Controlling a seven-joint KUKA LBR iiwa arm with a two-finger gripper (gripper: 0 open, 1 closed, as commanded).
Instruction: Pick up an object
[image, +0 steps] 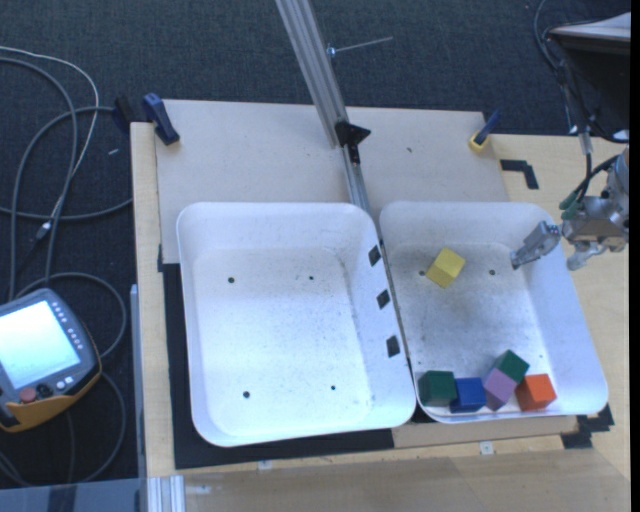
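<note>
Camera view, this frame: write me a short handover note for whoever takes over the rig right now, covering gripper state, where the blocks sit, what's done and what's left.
Gripper: open, holding nothing, at the right bin's far right edge.
Blocks, all in the right bin: yellow block alone near the far middle; along the near wall, a cluster of dark green block, blue block, purple block, a second green block and orange block.
Done: no pick yet.
Left: choose a block, descend, grasp, lift. The yellow one stands apart and looks the easiest target.
</note>
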